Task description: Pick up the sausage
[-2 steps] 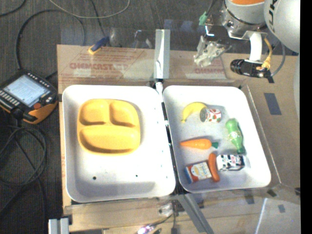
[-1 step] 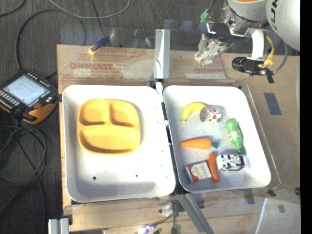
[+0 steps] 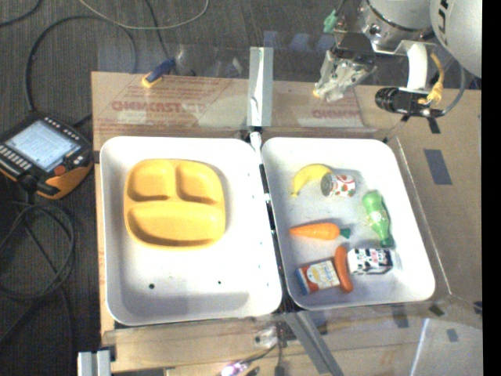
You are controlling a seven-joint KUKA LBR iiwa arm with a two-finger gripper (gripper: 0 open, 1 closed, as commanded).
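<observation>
Hovering above the desk (image 3: pixel 337 108), the hand (image 3: pixel 338 81) hangs beyond the far rim of the right bin (image 3: pixel 407 178), past that bin's far-left part; whether it is wide or narrow I cannot tell, and nothing shows in its grasp. Bare cardboard lies under it, with open room between it and the bin's rim.

Along the right bin's left wall runs a strip of bare white floor, and its far-right corner is bare as well. Its things sit toward the middle and the near side. A banana (image 3: pixel 310 177) lies toward the far side, with a small can (image 3: pixel 340 184) just beside it on the right. A green bottle (image 3: pixel 376 216) lies along the right wall. A carrot (image 3: pixel 318 230) lies across the middle of the bin. Near the front rim, a red and white packet (image 3: pixel 317 276) touches the sausage (image 3: pixel 344 268), and a small black and white carton (image 3: pixel 369 261) lies against the sausage's other side.

Left of the right bin, the left bin (image 3: pixel 109 233) holds a yellow divided tray (image 3: pixel 176 202), with bare floor all round it.

The sausage lies in the near part of the right bin, wedged between packet and carton, well apart from the hand, with the can and the carrot between them.
</observation>
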